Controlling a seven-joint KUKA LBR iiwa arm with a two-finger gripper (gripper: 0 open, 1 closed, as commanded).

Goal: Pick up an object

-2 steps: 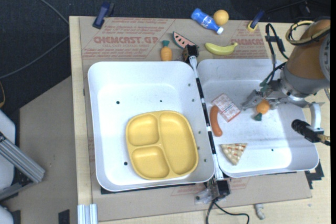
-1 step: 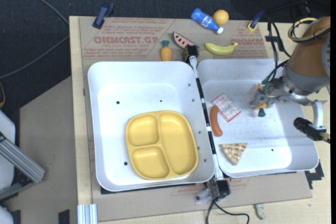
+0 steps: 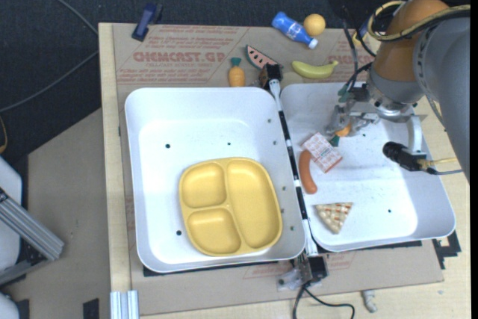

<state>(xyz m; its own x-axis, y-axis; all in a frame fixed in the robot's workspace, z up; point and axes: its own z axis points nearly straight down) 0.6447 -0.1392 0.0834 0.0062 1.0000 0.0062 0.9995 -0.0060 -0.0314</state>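
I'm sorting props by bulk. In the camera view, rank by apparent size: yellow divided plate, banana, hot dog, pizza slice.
Largest to smallest:
1. yellow divided plate
2. banana and hot dog, too alike in length to rank
3. pizza slice, shorter but wider

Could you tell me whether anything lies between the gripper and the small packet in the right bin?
Nothing visible does. The gripper sits low over the right bin, just up and right of the packet, with bare white floor between them. The hot dog and pizza slice lie on the packet's far side.
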